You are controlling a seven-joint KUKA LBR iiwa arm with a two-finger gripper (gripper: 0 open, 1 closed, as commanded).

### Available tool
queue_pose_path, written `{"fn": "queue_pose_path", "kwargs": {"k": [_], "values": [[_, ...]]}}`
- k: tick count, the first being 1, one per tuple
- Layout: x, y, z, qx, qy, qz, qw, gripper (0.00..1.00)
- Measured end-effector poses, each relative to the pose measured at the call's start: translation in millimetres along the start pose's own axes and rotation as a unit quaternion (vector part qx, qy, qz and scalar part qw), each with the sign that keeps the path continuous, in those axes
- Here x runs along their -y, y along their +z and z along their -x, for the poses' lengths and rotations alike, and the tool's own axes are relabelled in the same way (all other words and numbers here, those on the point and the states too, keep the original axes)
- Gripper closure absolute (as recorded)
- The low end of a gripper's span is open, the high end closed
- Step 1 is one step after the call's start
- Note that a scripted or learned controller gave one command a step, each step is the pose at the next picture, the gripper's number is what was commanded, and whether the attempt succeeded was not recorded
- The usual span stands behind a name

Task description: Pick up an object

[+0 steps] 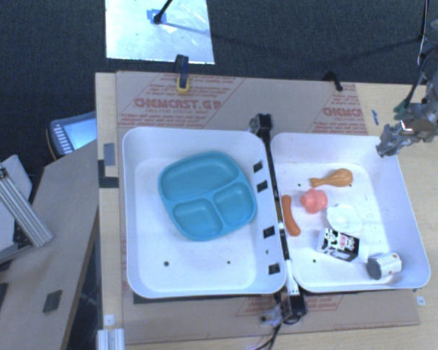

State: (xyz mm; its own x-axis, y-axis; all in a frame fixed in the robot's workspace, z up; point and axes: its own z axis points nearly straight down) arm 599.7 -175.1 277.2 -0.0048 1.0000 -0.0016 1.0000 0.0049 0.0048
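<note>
Dark carpet (314,20) — pale wooden bench (73,217)

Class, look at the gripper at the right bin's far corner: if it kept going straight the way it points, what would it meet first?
Probably the right bin itself: the gripper points down-left over its far right rim, short of the chicken drumstick. Depth is unclear from this view.

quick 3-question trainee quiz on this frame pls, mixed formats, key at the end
1. True or false: the blue tray lies in the right bin.
2. Which lies nearest the divider? A) orange sausage B) drumstick C) grey-capped cylinder
3. Fill in: the gripper is above the right bin's ____ corner, touching no object.

Key: 1 false, it lies in the left bin; 2 A; 3 far right.
</note>
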Motion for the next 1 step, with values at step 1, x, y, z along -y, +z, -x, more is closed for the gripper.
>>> {"fn": "queue_pose_path", "kwargs": {"k": [1], "values": [[0.1, 17.1, -54.8, -0.001, -0.002, -0.002, 1.0000, 1.00]]}}
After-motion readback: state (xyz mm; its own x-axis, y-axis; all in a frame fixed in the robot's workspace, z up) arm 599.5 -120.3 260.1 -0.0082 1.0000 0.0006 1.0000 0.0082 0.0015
